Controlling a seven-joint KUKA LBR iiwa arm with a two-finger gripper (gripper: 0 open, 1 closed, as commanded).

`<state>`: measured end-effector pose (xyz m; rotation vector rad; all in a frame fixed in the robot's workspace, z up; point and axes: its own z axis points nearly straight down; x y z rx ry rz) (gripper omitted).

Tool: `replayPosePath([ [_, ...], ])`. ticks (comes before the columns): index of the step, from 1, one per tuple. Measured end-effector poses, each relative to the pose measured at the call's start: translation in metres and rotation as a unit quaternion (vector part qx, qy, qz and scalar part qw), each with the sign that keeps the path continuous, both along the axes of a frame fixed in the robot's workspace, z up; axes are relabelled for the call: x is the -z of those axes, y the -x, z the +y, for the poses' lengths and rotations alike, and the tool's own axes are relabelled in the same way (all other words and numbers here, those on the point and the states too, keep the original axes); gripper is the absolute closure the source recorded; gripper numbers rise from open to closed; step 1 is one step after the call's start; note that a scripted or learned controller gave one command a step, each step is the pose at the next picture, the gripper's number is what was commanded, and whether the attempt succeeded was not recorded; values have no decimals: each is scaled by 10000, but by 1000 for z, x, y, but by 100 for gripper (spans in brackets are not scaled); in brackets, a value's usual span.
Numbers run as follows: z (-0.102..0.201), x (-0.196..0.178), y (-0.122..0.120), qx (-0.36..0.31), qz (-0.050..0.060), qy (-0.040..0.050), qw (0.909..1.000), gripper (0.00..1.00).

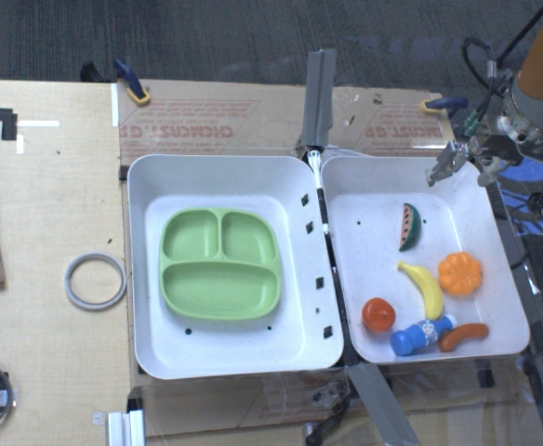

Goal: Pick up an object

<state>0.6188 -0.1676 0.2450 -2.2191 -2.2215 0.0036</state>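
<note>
Above the right bin's (504, 240) far corner, my pincer (465, 163) hangs spread, pinching nothing. Below it lie a watermelon wedge (408, 226), ridged orange pumpkin (460, 273), curved banana (423, 288) and round tomato (378, 314), all smooth plastic.

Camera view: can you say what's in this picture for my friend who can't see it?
A robot's pincer hovers over the back of the right bin, which holds toy food. The left bin holds a green divided plate.

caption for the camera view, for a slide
Gripper open above the right bin's far corner; watermelon slice, banana and other toy food below; green plate in left bin.
</note>
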Motion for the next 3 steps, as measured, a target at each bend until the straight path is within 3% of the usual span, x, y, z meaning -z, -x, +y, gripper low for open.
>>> replayPosePath([
  [1, 1, 153, 41, 18, -10, -1, 10000, 0],
  [2, 36, 153, -40, -9, -14, 4, 10000, 0],
  [3, 24, 153, 32, 18, -10, 1, 10000, 0],
])
